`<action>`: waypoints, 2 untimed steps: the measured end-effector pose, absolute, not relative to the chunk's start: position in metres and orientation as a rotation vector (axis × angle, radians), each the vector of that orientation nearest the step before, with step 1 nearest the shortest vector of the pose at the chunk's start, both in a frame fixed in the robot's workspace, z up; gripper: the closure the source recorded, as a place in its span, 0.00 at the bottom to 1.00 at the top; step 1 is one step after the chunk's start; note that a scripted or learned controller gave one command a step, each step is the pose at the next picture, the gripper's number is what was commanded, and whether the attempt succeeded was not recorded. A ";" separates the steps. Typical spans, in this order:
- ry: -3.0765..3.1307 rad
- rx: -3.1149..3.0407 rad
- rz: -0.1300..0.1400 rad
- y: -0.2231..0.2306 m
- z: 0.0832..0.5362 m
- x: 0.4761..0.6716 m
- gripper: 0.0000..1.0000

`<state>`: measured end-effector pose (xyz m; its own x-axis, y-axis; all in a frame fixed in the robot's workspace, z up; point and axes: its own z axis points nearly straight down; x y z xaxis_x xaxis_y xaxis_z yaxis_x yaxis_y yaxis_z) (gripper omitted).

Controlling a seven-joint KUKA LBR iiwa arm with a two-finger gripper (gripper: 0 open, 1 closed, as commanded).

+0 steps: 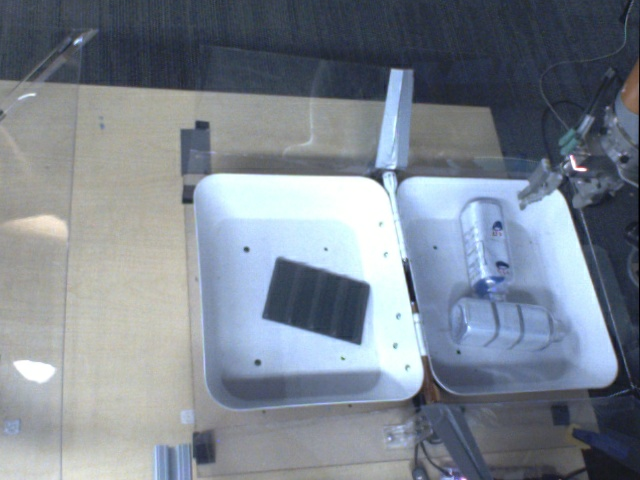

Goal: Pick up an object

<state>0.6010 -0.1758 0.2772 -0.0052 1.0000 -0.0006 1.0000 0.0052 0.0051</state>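
right bin (590, 298): can (485, 246) below-left of end effector (552, 180) (apart)

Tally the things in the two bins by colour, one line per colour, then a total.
Black: 1, the ridged pad in the left bin.
Silver: 2, the can and the wrapped pack, both in the right bin.
Total: 3.

Grey metal claw (556, 180), trailing cables
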 end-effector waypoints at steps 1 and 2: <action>2.251 2.178 0.010 -0.182 0.148 0.588 0.00; 2.453 1.938 0.016 -0.116 0.092 0.569 0.00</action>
